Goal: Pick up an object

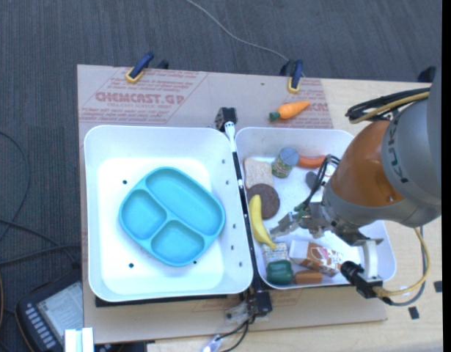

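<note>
My gripper hangs low inside the right bin, near its middle, under the grey and orange wrist. Just left of it lies a yellow banana, with a brown round cookie behind that. A red and white packet lies right in front of the gripper. Nothing shows as held. A bread slice, a small can and an orange sausage-like piece sit at the bin's far end. A green item and a brown hot dog lie along the near wall.
The left bin holds a blue divided plate. A toy carrot lies on the bench behind the right bin. Clamps grip the board's far edge. The arm's bulk covers the right bin's right side.
</note>
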`<state>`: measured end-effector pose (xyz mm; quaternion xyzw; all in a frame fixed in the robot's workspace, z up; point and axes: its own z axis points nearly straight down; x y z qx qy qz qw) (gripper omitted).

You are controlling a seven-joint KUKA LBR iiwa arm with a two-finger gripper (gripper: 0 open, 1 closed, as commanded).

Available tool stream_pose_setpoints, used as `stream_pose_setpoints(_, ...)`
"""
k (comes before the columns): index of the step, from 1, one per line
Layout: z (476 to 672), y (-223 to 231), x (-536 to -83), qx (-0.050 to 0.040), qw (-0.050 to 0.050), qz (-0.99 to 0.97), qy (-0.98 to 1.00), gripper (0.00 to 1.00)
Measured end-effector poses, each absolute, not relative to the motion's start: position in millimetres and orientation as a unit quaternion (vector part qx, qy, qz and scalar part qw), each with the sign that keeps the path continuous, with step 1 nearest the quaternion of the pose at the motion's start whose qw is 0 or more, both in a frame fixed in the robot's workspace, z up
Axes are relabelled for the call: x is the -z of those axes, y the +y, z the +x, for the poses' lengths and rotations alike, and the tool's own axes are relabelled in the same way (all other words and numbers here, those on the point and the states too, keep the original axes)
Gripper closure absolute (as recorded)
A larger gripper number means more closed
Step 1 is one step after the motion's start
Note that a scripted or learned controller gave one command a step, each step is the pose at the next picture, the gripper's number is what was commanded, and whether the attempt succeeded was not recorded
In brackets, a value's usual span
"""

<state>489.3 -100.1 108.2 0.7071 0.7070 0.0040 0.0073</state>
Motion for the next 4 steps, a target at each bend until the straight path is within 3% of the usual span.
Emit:
stream_pose_setpoints(1,485.7,-96.7,-88.7,-0.0010,0.005,0.708,0.706,0.00)
stream_pose_setpoints(2,486.8,-96.3,-98.5,-0.0017,0.005,0.708,0.706,1.00)
stream_pose_setpoints(3,486.7,-96.2,-98.4,-0.0018,0.005,0.708,0.706,0.00)
stream_pose_setpoints(4,486.8,-96.1,-107.8,-0.0016,0.005,0.708,0.706,1.00)
